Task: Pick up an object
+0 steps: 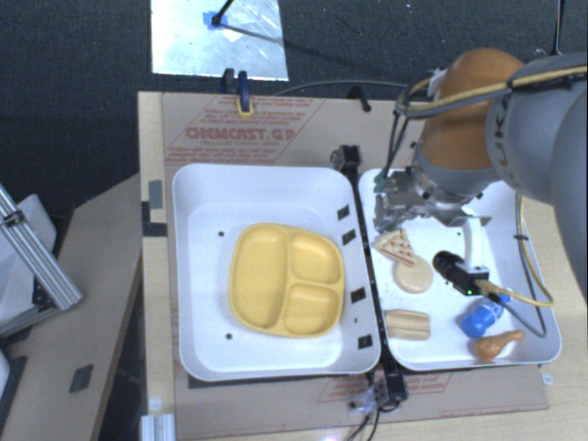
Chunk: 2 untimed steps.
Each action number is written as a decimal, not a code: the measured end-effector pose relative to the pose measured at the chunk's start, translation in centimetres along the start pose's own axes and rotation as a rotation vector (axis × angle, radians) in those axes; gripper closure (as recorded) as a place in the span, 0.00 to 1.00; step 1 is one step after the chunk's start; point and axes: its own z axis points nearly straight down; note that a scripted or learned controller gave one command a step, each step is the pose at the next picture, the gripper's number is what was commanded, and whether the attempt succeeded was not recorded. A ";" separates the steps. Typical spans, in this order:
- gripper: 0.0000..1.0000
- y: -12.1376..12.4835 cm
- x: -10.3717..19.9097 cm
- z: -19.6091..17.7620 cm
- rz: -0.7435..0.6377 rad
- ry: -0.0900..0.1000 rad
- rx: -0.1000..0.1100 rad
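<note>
Gripper [393, 211] low over the right bin [528, 338].
Finger state unclear; waffle wedge [396, 246] just below it.

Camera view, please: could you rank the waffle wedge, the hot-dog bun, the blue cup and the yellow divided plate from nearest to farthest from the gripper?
From the gripper:
1. Waffle wedge, just below it, right bin.
2. Hot-dog bun, along the right bin's near edge.
3. Blue cup and yellow divided plate, on opposite sides: too close to call.
</note>
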 end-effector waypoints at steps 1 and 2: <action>1.00 -1.2 5.0 -1.5 -0.001 0.000 -0.003; 1.00 -1.8 10.4 -1.5 -0.001 0.000 -0.003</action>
